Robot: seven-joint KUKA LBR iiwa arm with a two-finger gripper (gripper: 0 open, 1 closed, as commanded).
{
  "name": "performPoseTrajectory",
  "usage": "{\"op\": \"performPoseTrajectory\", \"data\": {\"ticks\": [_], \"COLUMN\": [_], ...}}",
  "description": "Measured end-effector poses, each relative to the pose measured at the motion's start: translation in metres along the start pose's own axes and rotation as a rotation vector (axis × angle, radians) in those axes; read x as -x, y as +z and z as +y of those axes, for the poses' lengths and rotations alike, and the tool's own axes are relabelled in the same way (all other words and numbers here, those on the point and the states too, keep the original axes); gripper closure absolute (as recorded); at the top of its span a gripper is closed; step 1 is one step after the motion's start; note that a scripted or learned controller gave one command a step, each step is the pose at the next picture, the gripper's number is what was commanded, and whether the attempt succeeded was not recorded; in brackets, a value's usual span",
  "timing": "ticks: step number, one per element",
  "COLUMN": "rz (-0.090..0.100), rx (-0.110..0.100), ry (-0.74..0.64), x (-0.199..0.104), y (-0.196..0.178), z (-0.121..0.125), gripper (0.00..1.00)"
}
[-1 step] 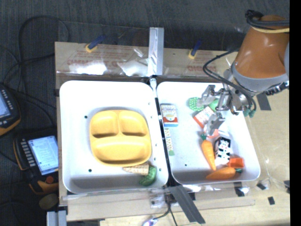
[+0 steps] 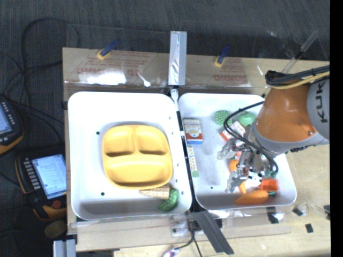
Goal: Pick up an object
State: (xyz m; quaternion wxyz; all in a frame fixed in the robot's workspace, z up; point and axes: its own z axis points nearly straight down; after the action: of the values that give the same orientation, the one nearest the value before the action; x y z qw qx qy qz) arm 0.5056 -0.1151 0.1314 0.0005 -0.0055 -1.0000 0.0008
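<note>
My gripper (image 2: 228, 169) hangs low over the right bin (image 2: 210, 196), near its front right part, with its two metal fingers (image 2: 223, 153) spread open. A small orange piece (image 2: 233, 165) lies by the fingers, not clamped between them. Just right of the gripper lie an orange carrot-like toy (image 2: 252, 197) and a red block (image 2: 269, 184). An orange and blue carton (image 2: 193, 131) lies at the bin's left side. Green toys (image 2: 222, 116) sit at the back, partly hidden by the arm's cables.
The left bin (image 2: 86, 111) holds a yellow divided plate (image 2: 137, 154), with a wafer cone (image 2: 154, 193) and a green toy (image 2: 171, 199) at its front edge. The arm's orange band (image 2: 284, 116) covers the right bin's right side. A ridge (image 2: 182, 143) divides the bins.
</note>
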Motion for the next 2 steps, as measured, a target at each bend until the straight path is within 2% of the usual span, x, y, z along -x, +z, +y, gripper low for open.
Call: {"op": "performPoseTrajectory", "data": {"ticks": [1,2], "rz": [-0.007,-0.015], "rx": [0.003,-0.001], "ry": [0.104,0.103], "x": [-0.002,0.000], "y": [0.042,0.031], "z": [-0.008,-0.009], "gripper": [0.00,1.00]}}
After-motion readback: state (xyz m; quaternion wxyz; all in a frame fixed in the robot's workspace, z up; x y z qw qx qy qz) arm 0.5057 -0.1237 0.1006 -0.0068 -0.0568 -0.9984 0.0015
